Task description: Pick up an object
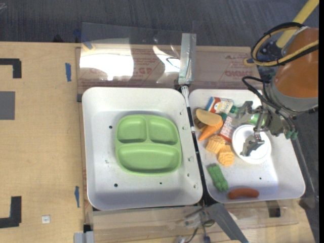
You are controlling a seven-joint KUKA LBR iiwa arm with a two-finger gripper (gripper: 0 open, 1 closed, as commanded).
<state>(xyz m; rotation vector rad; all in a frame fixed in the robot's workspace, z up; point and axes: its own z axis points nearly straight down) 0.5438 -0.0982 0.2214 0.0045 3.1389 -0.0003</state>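
The right bin (288, 178) holds several toy foods. A tan bread roll (208, 117) and a small printed box (218, 106) lie at its far left, with an orange carrot (208, 131) just below them. Nearer the front are a yellow waffle piece (216, 145), an orange-yellow chunk (226, 158), a green pickle (218, 177) and a red sausage (243, 193). My gripper (250, 147) hangs over a white round dish (261, 155) in the middle of this bin. I see none of the foods in the gripper.
The left bin (96, 135) holds a green divided plate (148, 144). A clear plastic sheet and a metal bracket (186, 59) stand behind the bins. Cables loop around the orange wrist (298, 75) at the right. Flat brown board lies to the left.
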